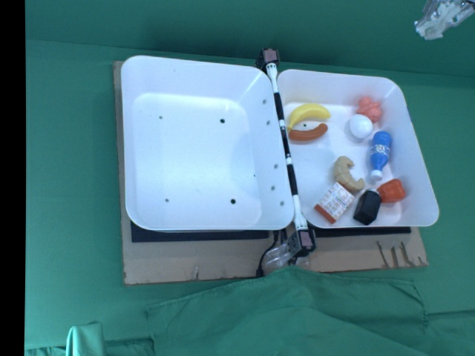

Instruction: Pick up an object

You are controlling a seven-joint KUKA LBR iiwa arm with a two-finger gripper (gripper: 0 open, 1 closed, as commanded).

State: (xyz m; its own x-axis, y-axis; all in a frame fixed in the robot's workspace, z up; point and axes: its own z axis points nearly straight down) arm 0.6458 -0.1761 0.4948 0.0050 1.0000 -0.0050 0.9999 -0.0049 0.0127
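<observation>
My gripper (430, 27) hangs at the top right corner of the camera view, well above and behind the right bin (419, 199). Nothing shows between its fingers. The right bin holds several small items: a yellow banana (309, 113), a reddish sausage (308, 133), an orange-pink toy (369, 109), a white ball (361, 127), a blue bottle (380, 153), a tan croissant (346, 173), a small orange-and-white box (335, 202), a black block (367, 208) and an orange-red piece (392, 191).
The left bin (141, 199) lies beside the right one, with a black-and-white striped divider (286, 150) between them. Both rest on a cardboard sheet (185, 269) over green cloth. A fold of green cloth (282, 310) bulges at the front.
</observation>
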